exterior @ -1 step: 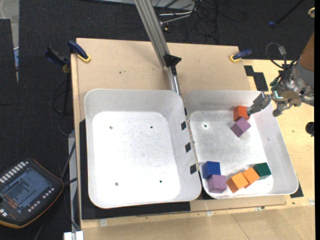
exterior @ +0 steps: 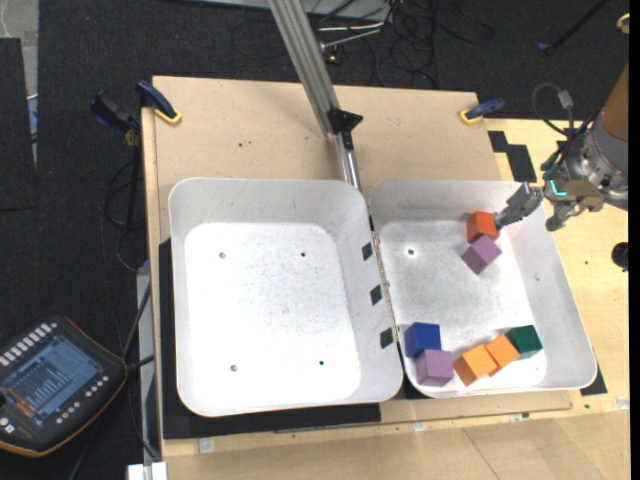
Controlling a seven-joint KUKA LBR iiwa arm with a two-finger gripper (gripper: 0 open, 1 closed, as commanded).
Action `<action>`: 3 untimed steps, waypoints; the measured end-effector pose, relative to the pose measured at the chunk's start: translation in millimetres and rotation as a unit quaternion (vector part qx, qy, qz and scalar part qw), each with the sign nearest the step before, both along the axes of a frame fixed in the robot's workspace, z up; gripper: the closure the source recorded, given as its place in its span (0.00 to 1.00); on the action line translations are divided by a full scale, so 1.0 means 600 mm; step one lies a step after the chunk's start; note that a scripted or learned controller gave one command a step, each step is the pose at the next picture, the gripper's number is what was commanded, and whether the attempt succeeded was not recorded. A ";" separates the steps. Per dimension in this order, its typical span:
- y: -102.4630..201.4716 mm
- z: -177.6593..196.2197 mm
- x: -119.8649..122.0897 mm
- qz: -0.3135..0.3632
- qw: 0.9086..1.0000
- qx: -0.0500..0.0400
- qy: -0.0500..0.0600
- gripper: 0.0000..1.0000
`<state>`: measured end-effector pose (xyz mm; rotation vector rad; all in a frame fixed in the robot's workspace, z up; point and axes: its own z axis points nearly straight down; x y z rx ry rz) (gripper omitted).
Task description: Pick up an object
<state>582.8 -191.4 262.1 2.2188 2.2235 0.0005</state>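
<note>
The right bin (exterior: 560, 298) holds several small blocks. An orange block (exterior: 482, 225) lies near its far side, with a purple block (exterior: 482, 254) just in front of it. A blue block (exterior: 423, 337), a second purple block (exterior: 434, 366), an orange block (exterior: 477, 360) and a green block (exterior: 524, 342) sit in a cluster by the near edge. My gripper (exterior: 532, 214) hovers over the bin's far right corner, open, with nothing between its fingers. One fingertip (exterior: 512, 214) is close to the right of the far orange block.
The left bin (exterior: 200, 268) sits beside the right one on the tan bench. A slanted metal pole (exterior: 310, 58) runs down to the gap between the bins. Clamps (exterior: 160, 103) mark the bench's far corners, and a teach pendant (exterior: 50, 378) lies at lower left.
</note>
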 end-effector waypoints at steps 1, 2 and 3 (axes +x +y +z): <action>-0.015 -0.087 -0.008 -0.002 1.000 0.000 0.003 0.00; -0.005 -0.188 0.000 -0.001 1.000 0.001 0.003 0.00; -0.003 -0.278 -0.001 -0.001 1.000 0.000 0.003 0.00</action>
